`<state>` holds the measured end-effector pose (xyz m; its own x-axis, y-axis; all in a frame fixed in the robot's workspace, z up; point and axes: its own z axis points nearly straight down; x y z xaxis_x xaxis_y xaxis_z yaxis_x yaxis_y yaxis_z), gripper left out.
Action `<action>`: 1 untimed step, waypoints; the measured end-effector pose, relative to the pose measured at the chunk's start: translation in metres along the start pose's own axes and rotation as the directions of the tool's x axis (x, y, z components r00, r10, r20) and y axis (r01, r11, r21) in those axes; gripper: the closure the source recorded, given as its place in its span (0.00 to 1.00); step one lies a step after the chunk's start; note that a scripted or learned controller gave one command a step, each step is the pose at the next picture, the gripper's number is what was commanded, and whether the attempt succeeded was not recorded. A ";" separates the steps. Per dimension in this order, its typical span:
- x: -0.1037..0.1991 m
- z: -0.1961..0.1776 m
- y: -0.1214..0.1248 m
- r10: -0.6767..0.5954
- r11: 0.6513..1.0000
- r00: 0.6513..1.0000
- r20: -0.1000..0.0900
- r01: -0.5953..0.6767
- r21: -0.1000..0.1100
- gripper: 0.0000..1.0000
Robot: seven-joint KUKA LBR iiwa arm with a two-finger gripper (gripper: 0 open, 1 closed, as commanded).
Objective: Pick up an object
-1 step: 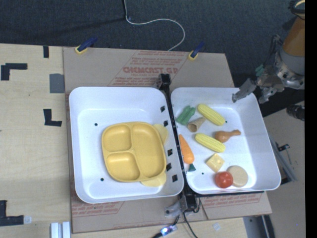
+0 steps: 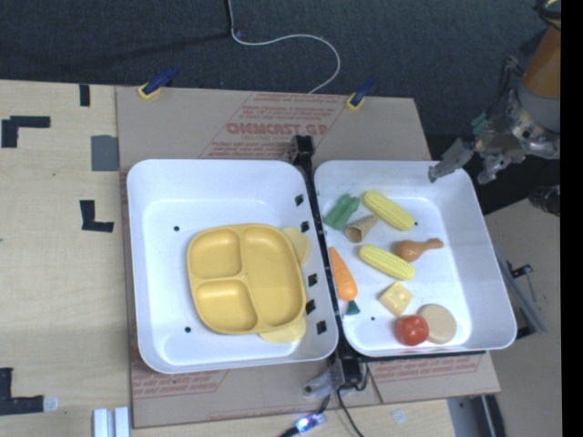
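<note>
we log the arm at the top right of the camera view, its pincer (image 2: pixel 463 159) hanging just outside the far right corner of the right bin (image 2: pixel 487 271). one grey finger (image 2: pixel 448 166) shows over the bin's rim; the rest of the pincer is too blurred, so we cannot tell whether it is parted or closed. nothing shows between the fingers, so we judge the step in hand to be the approach, with no pick made yet.

candidate objects all lie in the right bin. nearest the pincer is a corn cob (image 2: pixel 387 210), down and to the left of it, apart from it. beyond that lie a chicken drumstick (image 2: pixel 417 248), a second corn cob (image 2: pixel 386 262), a green vegetable (image 2: pixel 342 210), a carrot (image 2: pixel 342 276) along the left wall, a cheese wedge (image 2: pixel 395 297), and a tomato (image 2: pixel 411 330) touching a beige round piece (image 2: pixel 438 322).

the left bin (image 2: pixel 155 244) holds a yellow divided plate (image 2: pixel 246 276).

our judgement: the next move calls for carrying the pincer inward over the bin, centring above one object, then descending. the near corn cob looks the shortest reach; crowding at the drumstick could foul a grasp.
</note>
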<state>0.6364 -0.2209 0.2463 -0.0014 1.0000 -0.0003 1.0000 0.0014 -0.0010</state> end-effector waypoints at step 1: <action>0.005 0.044 -0.002 -0.001 1.000 1.000 0.000 0.001 0.004 0.00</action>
<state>0.6341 -0.2158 0.2020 -0.0022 1.0000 -0.0004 1.0000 0.0022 -0.0048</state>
